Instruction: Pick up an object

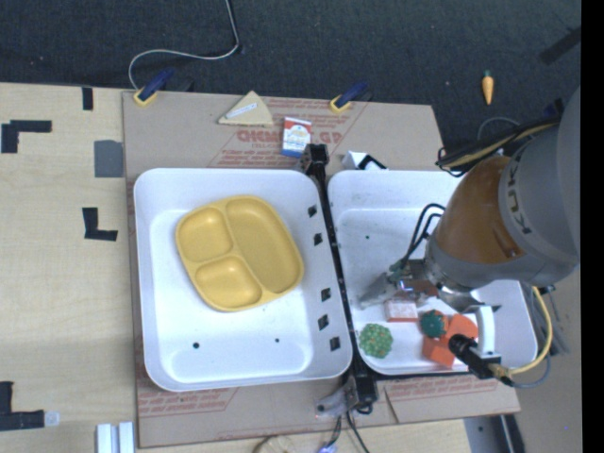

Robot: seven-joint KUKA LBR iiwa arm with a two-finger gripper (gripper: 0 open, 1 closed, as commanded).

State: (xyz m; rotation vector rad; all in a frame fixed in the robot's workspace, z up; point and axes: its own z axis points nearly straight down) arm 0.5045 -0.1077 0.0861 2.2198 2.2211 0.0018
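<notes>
Camera view shows the claw [401, 289] low in the right bin [377, 206]; its opening cannot be told. Just below it sits a green ball [376, 340], with orange pieces [451, 338] to its right. Far left lies a yellow tray [238, 251].

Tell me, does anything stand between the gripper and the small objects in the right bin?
Nothing visible does. The gripper hangs low in the right bin, just above the small card. The green broccoli-like piece and the orange pieces lie close beside it, with only bare bin floor between.
</notes>
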